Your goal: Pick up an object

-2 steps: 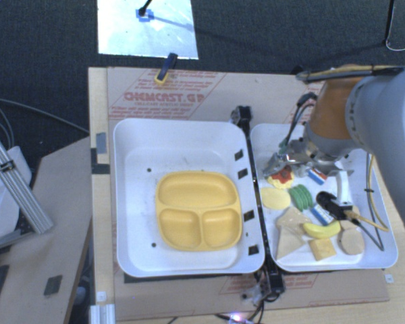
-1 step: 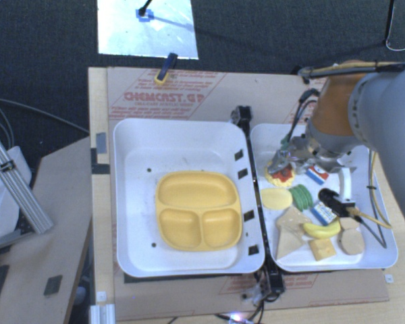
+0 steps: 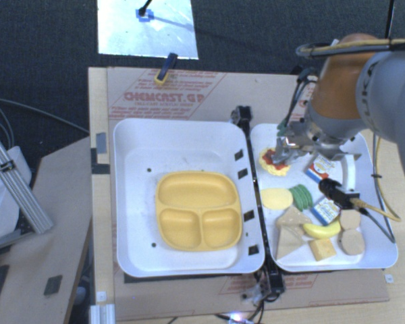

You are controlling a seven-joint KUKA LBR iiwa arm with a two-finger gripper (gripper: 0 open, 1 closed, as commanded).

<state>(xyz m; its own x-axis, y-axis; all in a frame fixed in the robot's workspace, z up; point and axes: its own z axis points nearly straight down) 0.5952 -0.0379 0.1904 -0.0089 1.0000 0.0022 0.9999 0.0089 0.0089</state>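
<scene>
Toys fill the right bin (image 3: 385,255). The gripper (image 3: 281,155) hangs low over a red and yellow toy (image 3: 275,165), maybe touching it. I cannot tell if it grips anything.

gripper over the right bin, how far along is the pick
Done: the gripper is down in the right bin, at the red and yellow toy.
In hand: nothing visibly lifted; a grasp cannot be told.
Left: closing on it and lifting. Banana and green piece lie untouched.
</scene>
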